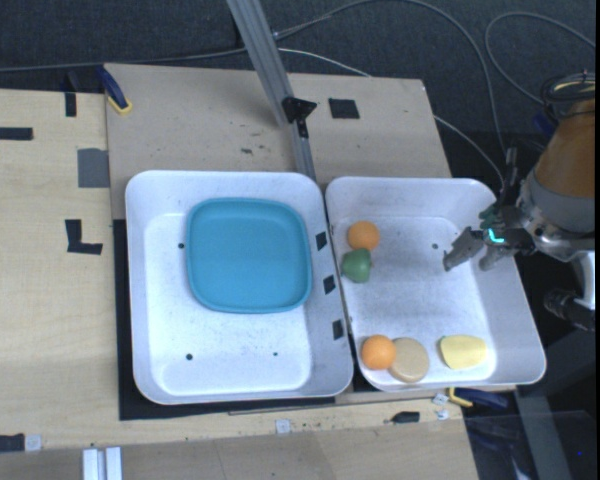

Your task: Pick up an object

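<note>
We list, in the right bin [500, 298]: an orange ball [362, 235] touching a green ball [357, 265] at the left wall; along the near wall a second orange ball [378, 352], a tan disc [410, 359] and a yellow piece [463, 351]; gripper [468, 250] over the right rim, fingers parted, holding nothing; left bin [160, 298] bears a blue plate [248, 254].

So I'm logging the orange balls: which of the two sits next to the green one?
The upper orange ball, touching the green ball at the right bin's left wall. The other orange ball lies by the tan disc.
</note>
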`<move>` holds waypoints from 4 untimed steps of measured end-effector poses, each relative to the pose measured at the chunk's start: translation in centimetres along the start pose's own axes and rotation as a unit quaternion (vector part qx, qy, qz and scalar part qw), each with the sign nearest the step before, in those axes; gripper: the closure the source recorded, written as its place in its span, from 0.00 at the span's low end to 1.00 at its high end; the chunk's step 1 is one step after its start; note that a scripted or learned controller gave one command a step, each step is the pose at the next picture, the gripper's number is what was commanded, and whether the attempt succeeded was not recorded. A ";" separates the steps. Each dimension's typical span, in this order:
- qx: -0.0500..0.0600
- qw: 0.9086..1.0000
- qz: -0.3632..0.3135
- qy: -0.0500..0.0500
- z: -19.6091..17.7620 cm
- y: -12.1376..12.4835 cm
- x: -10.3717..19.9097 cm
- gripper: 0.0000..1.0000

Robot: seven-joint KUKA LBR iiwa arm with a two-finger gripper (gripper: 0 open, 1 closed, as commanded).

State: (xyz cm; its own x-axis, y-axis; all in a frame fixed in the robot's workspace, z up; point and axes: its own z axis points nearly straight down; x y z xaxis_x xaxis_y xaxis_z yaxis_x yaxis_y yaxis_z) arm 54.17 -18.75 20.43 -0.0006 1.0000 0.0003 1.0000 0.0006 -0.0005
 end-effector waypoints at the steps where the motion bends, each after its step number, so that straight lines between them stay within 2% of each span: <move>1: 0.000 1.000 0.000 0.000 0.0 0.0 0.0 0.00; 2: 0.003 1.000 0.000 0.001 6.3 0.2 0.1 0.00; 3: 0.000 1.000 0.000 0.000 11.3 0.2 0.1 0.00; 4: 0.000 1.000 0.000 -0.001 10.2 0.2 0.1 1.00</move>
State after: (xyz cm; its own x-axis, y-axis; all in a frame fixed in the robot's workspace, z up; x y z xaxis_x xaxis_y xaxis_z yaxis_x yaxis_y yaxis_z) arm 54.39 -18.64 10.23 -0.0006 1.0000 -0.0007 1.0000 0.0006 0.0003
